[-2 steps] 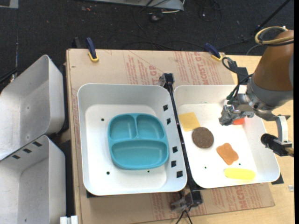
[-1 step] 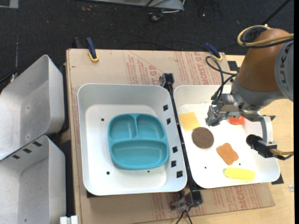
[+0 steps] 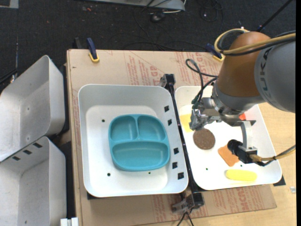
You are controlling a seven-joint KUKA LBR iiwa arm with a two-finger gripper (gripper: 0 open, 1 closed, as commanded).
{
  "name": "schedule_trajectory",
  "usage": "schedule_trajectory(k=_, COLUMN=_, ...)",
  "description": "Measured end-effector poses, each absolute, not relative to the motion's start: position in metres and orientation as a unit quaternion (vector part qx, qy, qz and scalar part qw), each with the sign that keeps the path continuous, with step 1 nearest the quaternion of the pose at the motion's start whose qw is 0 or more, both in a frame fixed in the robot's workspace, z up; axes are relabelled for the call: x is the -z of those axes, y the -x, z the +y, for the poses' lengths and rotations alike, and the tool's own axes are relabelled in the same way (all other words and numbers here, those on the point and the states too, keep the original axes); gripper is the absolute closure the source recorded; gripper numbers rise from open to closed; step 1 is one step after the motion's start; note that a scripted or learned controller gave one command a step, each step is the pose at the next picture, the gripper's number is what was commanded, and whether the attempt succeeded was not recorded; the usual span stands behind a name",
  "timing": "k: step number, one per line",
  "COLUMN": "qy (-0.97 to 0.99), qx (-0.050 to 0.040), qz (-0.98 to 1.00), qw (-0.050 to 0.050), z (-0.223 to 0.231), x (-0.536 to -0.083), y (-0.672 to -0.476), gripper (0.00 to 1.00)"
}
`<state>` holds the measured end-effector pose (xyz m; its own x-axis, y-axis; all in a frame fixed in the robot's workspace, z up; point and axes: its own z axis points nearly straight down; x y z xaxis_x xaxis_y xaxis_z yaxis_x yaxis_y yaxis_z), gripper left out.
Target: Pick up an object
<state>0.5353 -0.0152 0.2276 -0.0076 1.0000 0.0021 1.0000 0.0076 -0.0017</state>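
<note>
Dark carpet strewn with cables surrounds my table (image 3: 117,62), a cardboard-topped board carrying two shallow white bins side by side. My left bin (image 3: 89,102) holds a teal divided plate (image 3: 139,142), lying flat near its middle. My right bin (image 3: 270,140) holds the candidates for picking — a brown round disc (image 3: 204,139), an orange piece (image 3: 227,156) just beside it, a yellow oblong piece (image 3: 241,175) near the front rim, and a yellowish patch (image 3: 185,112) by the dividing wall that I cannot identify. I have the arm reaching in from the right, with the end effector (image 3: 199,119) hanging low just above the disc; its metal fingers look narrow and I see nothing between them — so I judge nothing is grasped yet. That position suggests the disc is the intended target. Spare white bins (image 3: 28,107) sit off the table's left.
</note>
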Motion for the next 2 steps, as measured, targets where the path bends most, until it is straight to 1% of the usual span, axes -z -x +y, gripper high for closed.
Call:
schedule_trajectory(k=1, qy=0.704, qx=0.0006, qz=-0.71, qw=0.0, z=0.034, x=-0.237, y=-0.539, gripper=1.0)
schedule_trajectory(k=2, qy=0.704, qx=0.0004, qz=-0.71, qw=0.0, z=0.091, x=-0.236, y=-0.534, gripper=1.0)
